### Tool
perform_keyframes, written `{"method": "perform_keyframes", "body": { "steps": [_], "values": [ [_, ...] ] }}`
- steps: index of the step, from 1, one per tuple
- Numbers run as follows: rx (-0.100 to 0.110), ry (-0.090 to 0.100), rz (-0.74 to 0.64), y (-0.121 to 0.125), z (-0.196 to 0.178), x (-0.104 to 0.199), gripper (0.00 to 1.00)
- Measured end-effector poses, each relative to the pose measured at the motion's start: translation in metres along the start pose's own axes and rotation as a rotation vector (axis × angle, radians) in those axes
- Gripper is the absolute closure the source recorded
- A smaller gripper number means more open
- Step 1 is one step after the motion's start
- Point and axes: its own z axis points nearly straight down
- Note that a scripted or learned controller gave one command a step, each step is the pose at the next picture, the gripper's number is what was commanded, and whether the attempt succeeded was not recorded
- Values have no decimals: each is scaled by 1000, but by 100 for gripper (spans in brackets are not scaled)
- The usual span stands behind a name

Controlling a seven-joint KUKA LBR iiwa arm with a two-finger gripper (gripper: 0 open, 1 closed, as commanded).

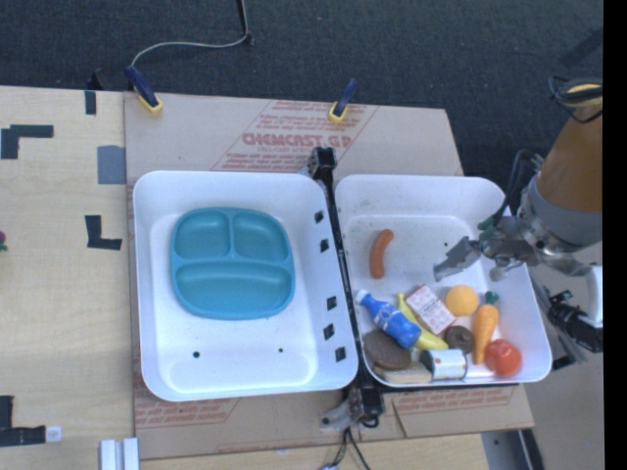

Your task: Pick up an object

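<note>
Inside the right bin (431,192), toward five o'clock, lie one sausage (380,252), one orange (461,300), one carrot (484,329), one tomato (504,358) and one blue bottle (388,319). One teal divided plate (233,262) fills the left bin (157,292). At three o'clock, the gripper (468,260) hangs spread and unladen over cardboard (284,140) and bench.

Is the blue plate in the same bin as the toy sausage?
No, the blue plate lies in the left bin; the sausage is in the right bin.

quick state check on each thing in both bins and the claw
claw: open, holding nothing, above the right bin
blue divided plate: lying flat in the left bin
sausage: lying alone, apart from the pile
orange: resting beside the carrot
carrot: lying, leafy end toward the claw
blue bottle: lying on its side
</note>
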Motion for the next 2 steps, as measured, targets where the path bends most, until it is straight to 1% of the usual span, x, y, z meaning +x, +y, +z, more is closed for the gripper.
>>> {"method": "perform_keyframes", "body": {
  "steps": [1,2],
  "values": [
    [-2,0,0,4,152,40,0],
    [-9,-3,0,-11,159,41,0]
  ]
}}
